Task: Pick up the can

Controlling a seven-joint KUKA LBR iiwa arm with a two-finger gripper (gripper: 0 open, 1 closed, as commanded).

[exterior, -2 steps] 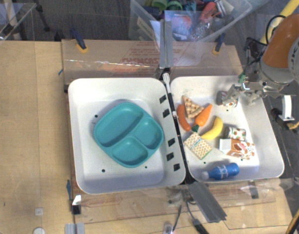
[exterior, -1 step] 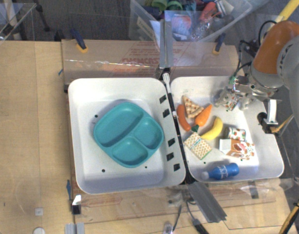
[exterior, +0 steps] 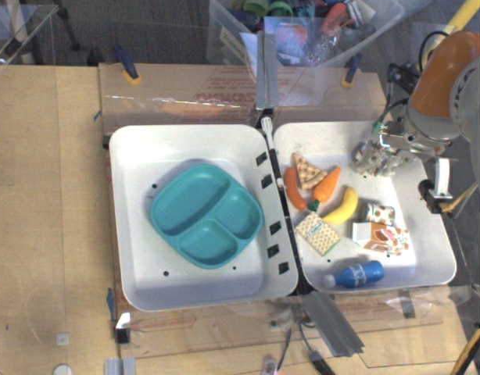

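A blue can [exterior: 357, 274] lies on its side near the front edge of the right bin [exterior: 435, 241]. My gripper [exterior: 370, 159] hangs over the back right part of that bin, well behind the can and apart from it. Nothing shows between the gripper and the can except loose toy food.
The right bin also holds a pizza slice [exterior: 306, 170], a carrot [exterior: 327, 183], a banana [exterior: 343, 207], a cracker [exterior: 318, 234] and a printed carton [exterior: 382, 233]. A teal divided plate [exterior: 205, 213] lies in the left bin [exterior: 138, 209]. A clear tub of toys [exterior: 302, 14] stands behind.
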